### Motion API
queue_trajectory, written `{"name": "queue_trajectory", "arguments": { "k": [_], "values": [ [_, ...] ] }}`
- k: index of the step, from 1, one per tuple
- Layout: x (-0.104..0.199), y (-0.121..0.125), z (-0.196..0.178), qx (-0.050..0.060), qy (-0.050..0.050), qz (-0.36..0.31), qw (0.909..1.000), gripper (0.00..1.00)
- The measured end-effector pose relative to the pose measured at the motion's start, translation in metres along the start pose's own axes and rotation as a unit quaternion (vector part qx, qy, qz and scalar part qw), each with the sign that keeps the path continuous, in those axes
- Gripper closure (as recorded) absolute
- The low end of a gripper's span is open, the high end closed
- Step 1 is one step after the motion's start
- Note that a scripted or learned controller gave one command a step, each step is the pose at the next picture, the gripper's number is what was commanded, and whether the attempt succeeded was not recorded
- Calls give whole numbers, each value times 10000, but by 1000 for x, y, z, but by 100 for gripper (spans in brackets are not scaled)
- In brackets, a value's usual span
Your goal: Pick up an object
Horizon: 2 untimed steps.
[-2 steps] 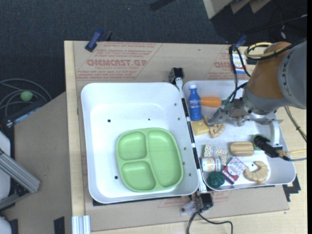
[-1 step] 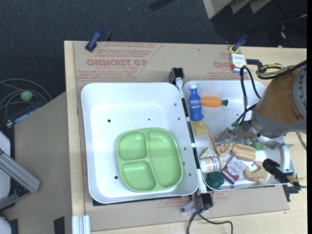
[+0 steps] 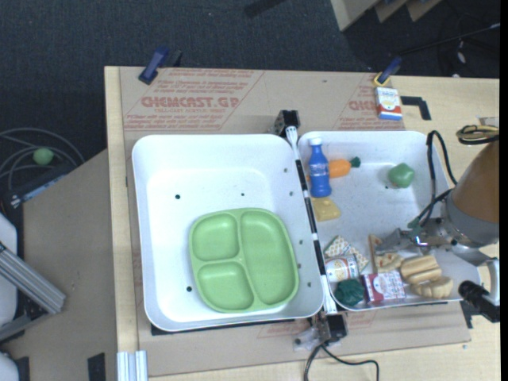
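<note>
Dark carpeted floor (image 3: 119, 22) around a tan table (image 3: 206, 98) bearing 2 white bins. Left bin (image 3: 159, 173) holding a green divided plate (image 3: 240, 259). Right bin (image 3: 373, 145) crowded: blue bottle (image 3: 318, 167), green block (image 3: 401, 175), snack packets. Tool (image 3: 421, 240) low over right bin's near corner, grip state unclear.

Grey arm (image 3: 476, 205) low at right, end effector (image 3: 419, 236) pointing left.

Open floor all round the green plate (image 3: 240, 259) in the left bin (image 3: 151, 213). Right of that plate, past the divider, crowded: blue bottle (image 3: 318, 167), orange toy (image 3: 340, 167), green ball (image 3: 401, 175), packets and bread (image 3: 421, 270) bunched close; bare patch between ball and packets.
</note>
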State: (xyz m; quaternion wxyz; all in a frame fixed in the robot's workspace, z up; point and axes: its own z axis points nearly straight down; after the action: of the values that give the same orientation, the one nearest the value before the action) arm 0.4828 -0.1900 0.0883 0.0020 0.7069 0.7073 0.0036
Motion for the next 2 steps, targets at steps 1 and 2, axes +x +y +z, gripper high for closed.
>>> {"name": "queue_trajectory", "arguments": {
  "k": [1, 2],
  "values": [
    [97, 36, -65, 27, -2, -18, 10000, 0],
    [95, 0, -1, -23, -17, 4, 10000, 0]
  ]
}}
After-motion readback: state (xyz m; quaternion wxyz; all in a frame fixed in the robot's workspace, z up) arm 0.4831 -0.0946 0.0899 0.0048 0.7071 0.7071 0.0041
